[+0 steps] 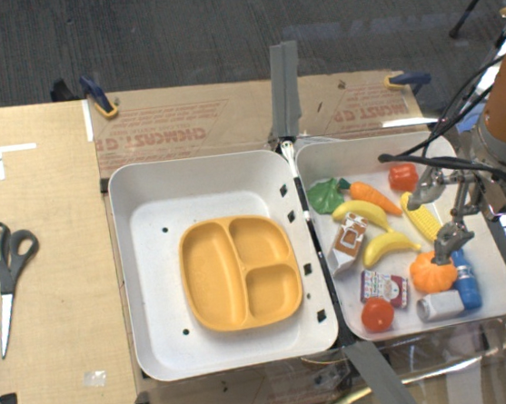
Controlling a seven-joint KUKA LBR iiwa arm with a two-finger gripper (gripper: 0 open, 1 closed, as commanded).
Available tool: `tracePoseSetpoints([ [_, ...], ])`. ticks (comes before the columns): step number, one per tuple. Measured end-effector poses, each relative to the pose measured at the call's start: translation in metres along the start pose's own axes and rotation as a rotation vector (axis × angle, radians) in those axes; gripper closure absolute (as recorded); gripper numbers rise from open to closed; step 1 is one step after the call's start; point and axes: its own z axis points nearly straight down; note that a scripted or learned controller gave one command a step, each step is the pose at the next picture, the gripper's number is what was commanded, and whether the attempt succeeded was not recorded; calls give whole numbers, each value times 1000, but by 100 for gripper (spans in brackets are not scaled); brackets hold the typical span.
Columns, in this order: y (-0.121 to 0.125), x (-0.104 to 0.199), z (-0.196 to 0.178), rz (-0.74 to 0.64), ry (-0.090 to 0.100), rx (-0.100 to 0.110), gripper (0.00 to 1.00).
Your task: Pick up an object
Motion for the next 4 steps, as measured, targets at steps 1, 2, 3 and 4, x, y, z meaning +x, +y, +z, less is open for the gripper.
tracePoseSetpoints([
  [1,-65,24,170,192,2,-2,0],
  [2,-64,22,163,187,2,-2,100],
  [3,-73,14,-11,386,1,0,100],
  [4,-73,14,-11,386,1,0,0],
])
